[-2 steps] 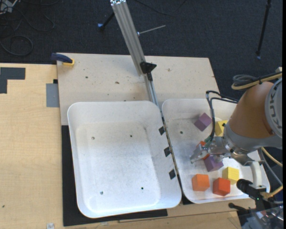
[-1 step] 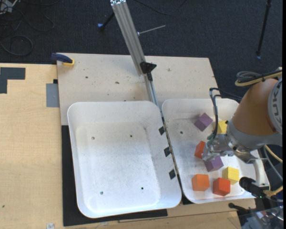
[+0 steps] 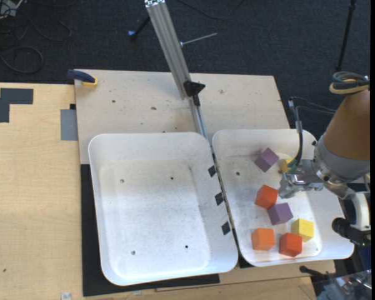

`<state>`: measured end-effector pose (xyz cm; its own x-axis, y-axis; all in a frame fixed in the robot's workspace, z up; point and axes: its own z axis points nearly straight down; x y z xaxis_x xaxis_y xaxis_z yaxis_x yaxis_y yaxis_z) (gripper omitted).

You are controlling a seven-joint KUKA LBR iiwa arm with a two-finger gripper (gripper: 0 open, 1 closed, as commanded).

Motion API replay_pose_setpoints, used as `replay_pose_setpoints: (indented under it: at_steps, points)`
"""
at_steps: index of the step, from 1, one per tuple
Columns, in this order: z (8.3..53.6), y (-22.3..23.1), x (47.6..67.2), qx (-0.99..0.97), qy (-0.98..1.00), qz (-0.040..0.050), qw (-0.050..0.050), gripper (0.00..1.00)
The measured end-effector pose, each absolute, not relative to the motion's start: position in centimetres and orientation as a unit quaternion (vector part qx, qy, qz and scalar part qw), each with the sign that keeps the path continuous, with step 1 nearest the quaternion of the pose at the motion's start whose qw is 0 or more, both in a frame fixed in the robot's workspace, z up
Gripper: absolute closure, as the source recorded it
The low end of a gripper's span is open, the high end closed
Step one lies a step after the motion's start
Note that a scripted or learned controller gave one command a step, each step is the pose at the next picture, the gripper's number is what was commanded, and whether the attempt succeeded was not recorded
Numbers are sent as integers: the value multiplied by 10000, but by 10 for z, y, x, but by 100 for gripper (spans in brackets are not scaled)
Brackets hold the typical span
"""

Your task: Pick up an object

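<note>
Blocks are all in the right bin (image 3: pixel 237 144), none in the left bin (image 3: pixel 100 149). Six-ish of them: a purple block (image 3: pixel 267 159) up near the back, a small yellow piece (image 3: pixel 286 165) just beside it and partly hidden by the gripper, a red-orange block (image 3: pixel 266 197) in the middle with a second purple block (image 3: pixel 280 213) touching or nearly touching its lower right corner. Down by the front rim sit an orange block (image 3: pixel 263 239), a red block (image 3: pixel 290 244) just beside it, and a yellow block (image 3: pixel 303 228) up against the red one.

The gripper (image 3: pixel 292 183) hangs over the right half of that bin, between the back purple block and the middle pair, right of the red-orange one. Can't tell if the fingers are apart or together, too blurry and small, and nothing visibly sits between them.

Room-wise: the bin's left strip along the divider is bare, and the front three crowd the rim. The back purple block has the most space around it.
</note>
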<state>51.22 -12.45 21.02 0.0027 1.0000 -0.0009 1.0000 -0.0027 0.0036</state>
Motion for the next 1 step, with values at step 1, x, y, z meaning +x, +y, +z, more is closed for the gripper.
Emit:
replay_pose_setpoints:
  at_steps: [1]
  points:
    - [201,-124,512,7089,7053,-14,-20,100]
